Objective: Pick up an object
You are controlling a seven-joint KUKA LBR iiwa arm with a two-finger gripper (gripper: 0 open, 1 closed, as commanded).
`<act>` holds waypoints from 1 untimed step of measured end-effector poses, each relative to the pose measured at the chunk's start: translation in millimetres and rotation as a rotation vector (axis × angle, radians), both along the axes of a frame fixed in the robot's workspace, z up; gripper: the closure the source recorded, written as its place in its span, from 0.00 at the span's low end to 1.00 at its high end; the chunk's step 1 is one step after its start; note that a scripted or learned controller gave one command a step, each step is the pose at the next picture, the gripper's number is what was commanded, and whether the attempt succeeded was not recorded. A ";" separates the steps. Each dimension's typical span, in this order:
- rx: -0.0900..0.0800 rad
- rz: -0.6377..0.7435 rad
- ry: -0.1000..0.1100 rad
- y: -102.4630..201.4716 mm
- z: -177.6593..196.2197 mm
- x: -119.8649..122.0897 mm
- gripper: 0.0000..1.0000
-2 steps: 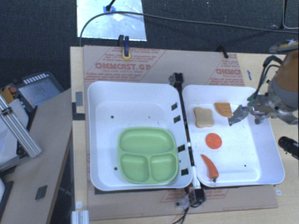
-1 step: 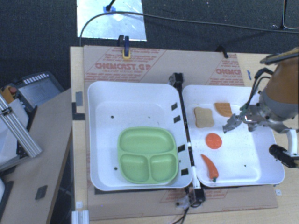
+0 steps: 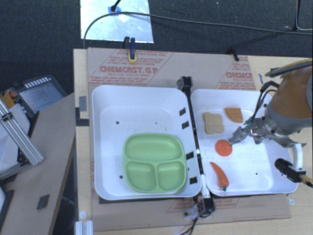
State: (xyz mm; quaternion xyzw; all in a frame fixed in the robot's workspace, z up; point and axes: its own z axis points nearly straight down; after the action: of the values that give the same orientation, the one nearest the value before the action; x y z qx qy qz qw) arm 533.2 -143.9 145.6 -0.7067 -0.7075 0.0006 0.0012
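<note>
Landmark: the black divider strip (image 3: 191,136) that runs between the two shallow white plastic bins; every place below is given from it.
Left bin (image 3: 110,131): lies on the far side of the strip from the arm, on the tan board-covered surface (image 3: 161,65).
Green tray: a pale green plastic plate with three compartments (image 3: 155,162) rests on the left bin's floor, just beside the strip, toward the near end of it.
Right bin (image 3: 244,180): lies on the arm's side of the strip and holds four small items.
Bread slice: a tan, square, flat toy bread slice (image 3: 213,123) lies near the strip, about level with its middle.
Cracker: a smaller orange-brown square piece (image 3: 234,114) lies farther from the strip than the bread slice, just beside it and apart from it.
Red disc: a flat round red piece like a tomato slice (image 3: 224,148) lies near the strip, below the bread slice in the view.
Chili: a red pepper-shaped toy with a green stem (image 3: 220,175) lies close to the strip near its near end, slanted.
Arm: the grey arm with its orange band (image 3: 288,102) reaches over the right bin's outer half.
Gripper (image 3: 234,138): its tip sits low over the bin floor just beside the red disc, on the side away from the strip; I cannot tell whether it is spread or pressed together, and nothing is visibly pinched in it.
</note>
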 end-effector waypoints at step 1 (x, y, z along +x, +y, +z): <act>0.001 0.000 0.000 9.4 -50.0 -5.4 0.00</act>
State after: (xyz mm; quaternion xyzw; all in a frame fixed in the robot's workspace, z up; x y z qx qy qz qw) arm 527.8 -134.5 95.5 -0.7067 -0.7075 0.0004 0.0013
